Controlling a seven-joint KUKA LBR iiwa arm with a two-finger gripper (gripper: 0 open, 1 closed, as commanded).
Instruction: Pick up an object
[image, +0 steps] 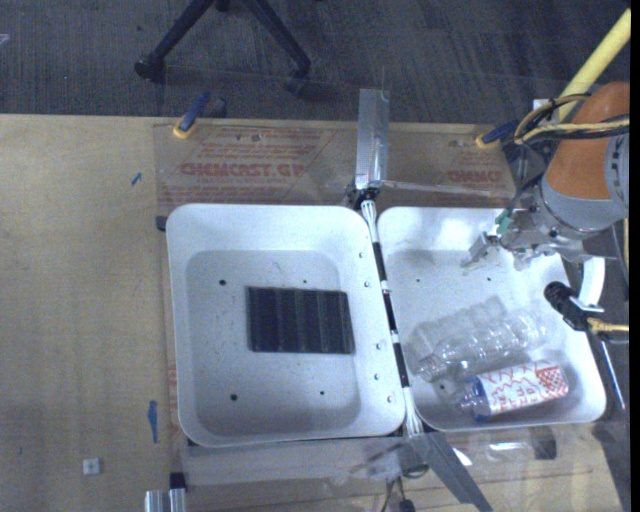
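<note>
Camera view: crinkled clear plastic bottle (480, 342) beside red-patterned tube (515, 390).

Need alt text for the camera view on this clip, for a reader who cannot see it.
The gripper hangs over the far part of the right bin, apart from a clear plastic bottle and a red-and-white labelled bottle lying near its front edge. The left bin holds a dark ribbed rectangle.

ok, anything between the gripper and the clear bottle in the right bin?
Nothing. In the camera view only bare white bin floor separates the gripper from the clear plastic bottle. The red-and-white can lies beyond the bottle.
</note>
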